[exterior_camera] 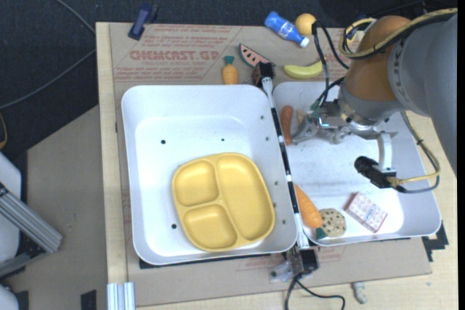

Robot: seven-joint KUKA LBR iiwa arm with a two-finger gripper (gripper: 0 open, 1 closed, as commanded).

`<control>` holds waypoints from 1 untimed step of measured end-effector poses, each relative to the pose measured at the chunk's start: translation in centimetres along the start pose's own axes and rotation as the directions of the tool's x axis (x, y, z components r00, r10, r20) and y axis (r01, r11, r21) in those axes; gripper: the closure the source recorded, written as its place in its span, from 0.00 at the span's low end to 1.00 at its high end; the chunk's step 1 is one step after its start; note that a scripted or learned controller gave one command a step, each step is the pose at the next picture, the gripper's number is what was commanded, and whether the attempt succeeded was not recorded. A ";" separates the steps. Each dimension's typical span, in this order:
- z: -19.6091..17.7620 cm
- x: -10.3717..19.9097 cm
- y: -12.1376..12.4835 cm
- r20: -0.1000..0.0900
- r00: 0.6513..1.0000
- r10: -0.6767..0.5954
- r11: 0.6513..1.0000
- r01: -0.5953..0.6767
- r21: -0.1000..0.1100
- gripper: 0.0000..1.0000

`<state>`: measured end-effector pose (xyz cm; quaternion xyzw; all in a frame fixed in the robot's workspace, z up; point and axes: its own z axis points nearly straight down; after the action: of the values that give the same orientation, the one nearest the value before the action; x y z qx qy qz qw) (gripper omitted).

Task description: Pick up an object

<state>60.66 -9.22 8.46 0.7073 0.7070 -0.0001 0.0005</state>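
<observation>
Cookie (333,222) well below pincer (317,122)

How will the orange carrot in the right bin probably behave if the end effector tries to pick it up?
The carrot looks like smooth moulded plastic, so it is probably stiff, light and somewhat slippery. Its rounded, tapered shape suggests it could roll or squirt out of a pinch. It lies against the right bin's left wall, beside the cookie, which may leave little room for fingers.

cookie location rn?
The cookie lies in the right bin, near its front left corner, touching the toy carrot on its left, with the pink packet to its right.
</observation>
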 end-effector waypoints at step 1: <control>0.0 -1.0 5.5 0.001 1.000 -0.001 1.000 0.001 0.005 0.00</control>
<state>66.13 -10.20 8.46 0.7069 0.7073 -0.0023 -0.0011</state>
